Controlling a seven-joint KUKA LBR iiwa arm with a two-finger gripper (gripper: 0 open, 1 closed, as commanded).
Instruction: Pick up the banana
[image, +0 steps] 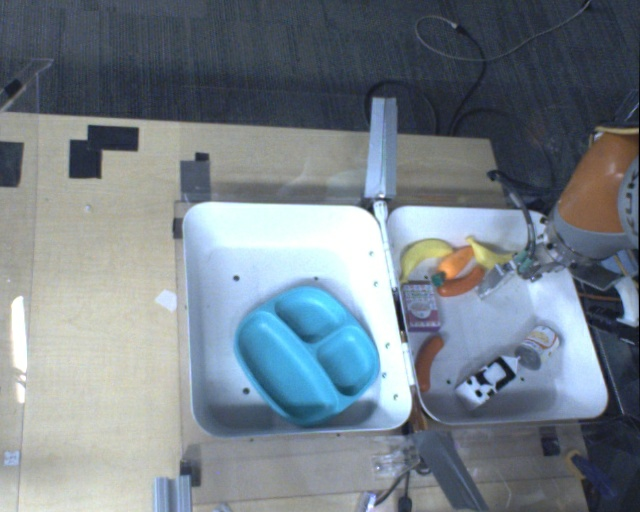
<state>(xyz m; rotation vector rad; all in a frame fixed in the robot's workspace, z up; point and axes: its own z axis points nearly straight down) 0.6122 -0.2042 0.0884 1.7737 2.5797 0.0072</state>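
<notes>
Camera view: jaws (512, 268) low in right bin (590, 400), near its far edge; whether open or shut, cannot tell. Banana (428, 254) lies at that bin's far left corner, its right end close to the jaws, contact unclear. Carrot (458, 264) against banana. Small purple packet (421, 306) by the divider, sausage (429, 361) below it. Cow toy (487, 381) and small jar (537, 345) toward near right. Left bin (215, 260) holds blue divided tray (306, 352). Tabletop (90, 300) light wood.
</notes>
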